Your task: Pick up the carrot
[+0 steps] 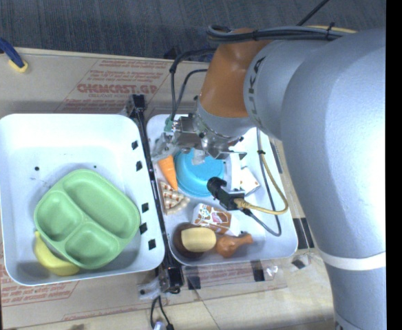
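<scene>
On the far left of the counter (84, 81), a small blue and yellow clip (12, 55) lies at the back corner. Next comes the left bin (22, 136), where a green divided plate (87, 216) rests tilted over a yellow object (49, 261) near the front corner. A row of black clips (142, 163) marks the seam where the two bins meet.

In the right bin (283, 243), the carrot (168, 170) lies just inside the left wall, pointing toward the front, with a waffle-patterned piece (171, 198) just below it. A blue bowl (199, 174) sits touching the carrot's right side. My end effector (180, 139) hovers at the back of this bin, just above the carrot and the bowl; I cannot tell how it is set from here, and nothing shows in its grasp. Toward the front lie a small printed packet (211, 216), a brown bowl holding a pale yellow lump (196, 239), and a drumstick (234, 242). My grey arm (325, 115) covers the right side.
</scene>
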Controlling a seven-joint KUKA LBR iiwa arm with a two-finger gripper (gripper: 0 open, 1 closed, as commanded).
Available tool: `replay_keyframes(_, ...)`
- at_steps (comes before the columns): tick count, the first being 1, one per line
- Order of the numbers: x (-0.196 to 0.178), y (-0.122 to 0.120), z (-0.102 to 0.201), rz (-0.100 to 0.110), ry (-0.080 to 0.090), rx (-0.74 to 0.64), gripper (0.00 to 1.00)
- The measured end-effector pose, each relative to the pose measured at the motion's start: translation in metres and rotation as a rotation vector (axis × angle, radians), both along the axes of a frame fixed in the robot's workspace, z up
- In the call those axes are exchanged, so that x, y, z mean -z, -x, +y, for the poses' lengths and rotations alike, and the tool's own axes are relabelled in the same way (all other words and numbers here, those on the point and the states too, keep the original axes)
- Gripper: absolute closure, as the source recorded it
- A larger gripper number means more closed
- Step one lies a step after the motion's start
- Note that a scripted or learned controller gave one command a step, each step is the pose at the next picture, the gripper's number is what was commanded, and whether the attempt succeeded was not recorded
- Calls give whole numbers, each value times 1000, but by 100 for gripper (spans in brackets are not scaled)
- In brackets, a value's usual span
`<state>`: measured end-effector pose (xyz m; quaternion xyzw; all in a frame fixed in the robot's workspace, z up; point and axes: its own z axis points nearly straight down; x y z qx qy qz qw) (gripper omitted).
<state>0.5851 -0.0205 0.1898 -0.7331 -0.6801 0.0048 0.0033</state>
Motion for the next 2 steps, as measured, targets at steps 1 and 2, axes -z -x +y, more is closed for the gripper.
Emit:
replay_keyframes(1,0,0,-3,0,3,4,0)
replay_keyframes(2,0,0,-3,0,3,4,0)
